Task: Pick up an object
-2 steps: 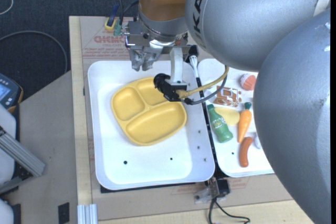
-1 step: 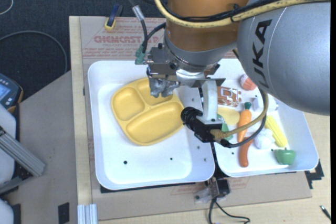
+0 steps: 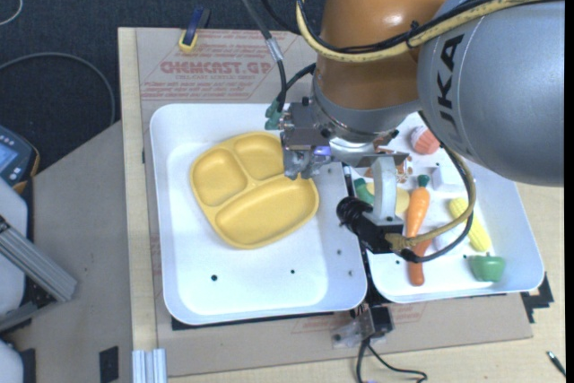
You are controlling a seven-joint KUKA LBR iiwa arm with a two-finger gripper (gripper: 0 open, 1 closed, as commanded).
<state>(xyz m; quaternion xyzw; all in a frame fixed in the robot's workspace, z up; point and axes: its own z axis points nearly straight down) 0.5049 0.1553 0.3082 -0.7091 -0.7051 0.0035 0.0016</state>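
Orange-banded arm [image 3: 395, 31] has its jaws at the right rim of the yellow tray [image 3: 251, 197]; open or closed, cannot tell.

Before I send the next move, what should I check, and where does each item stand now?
1. Pincer is at the right rim of the yellow three-compartment plastic plate: ok.
2. Plate lies flat in the left white bin: ok.
3. Anything gripped in the pincer: cannot tell.
4. Orange toy carrot lies in the right white bin, apart from the pincer: ok.
5. Green toy vegetable sits near that bin's front corner: ok.
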